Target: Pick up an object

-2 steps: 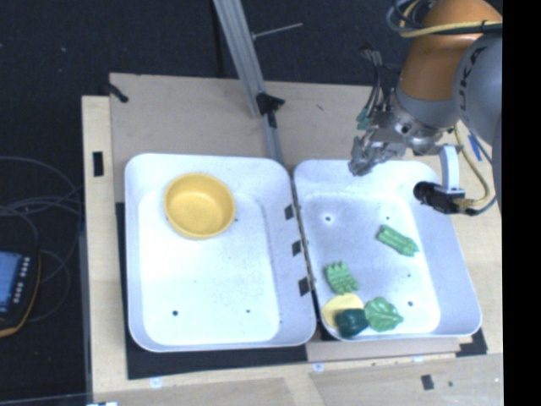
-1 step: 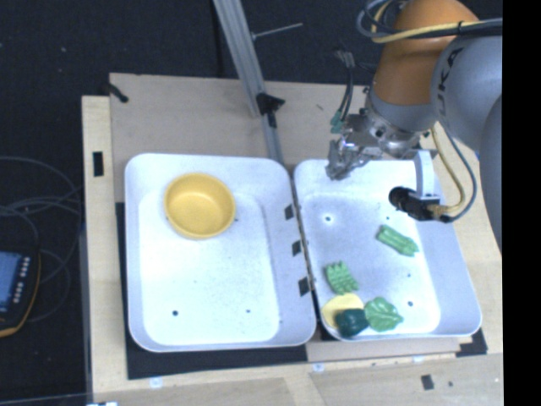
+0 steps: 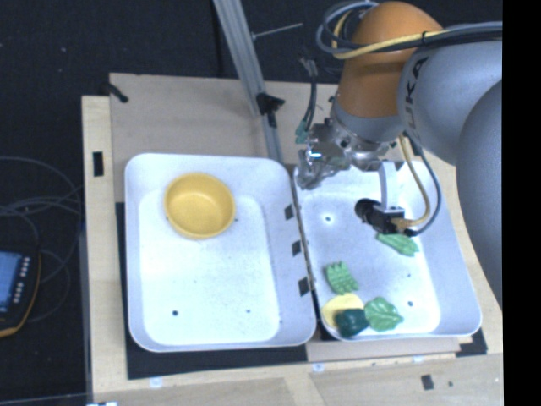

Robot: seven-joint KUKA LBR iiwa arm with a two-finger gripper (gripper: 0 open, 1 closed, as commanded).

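A: Gripper [image 3: 319, 169] hangs over the right bin's [image 3: 448, 299] top-left corner. Jaw state — cannot tell.

B: Nothing lifted yet. Green pieces [image 3: 382, 314] lie at the near edge; yellow bowl [image 3: 200, 205] sits in the left bin [image 3: 152, 311].

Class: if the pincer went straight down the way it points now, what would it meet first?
Probably the bare floor of the right bin near its top-left corner, below the pincer; depth is unclear. The green pieces lie well clear.

Yellow bowl [image 3: 199, 205] in left bin [image 3: 148, 311]
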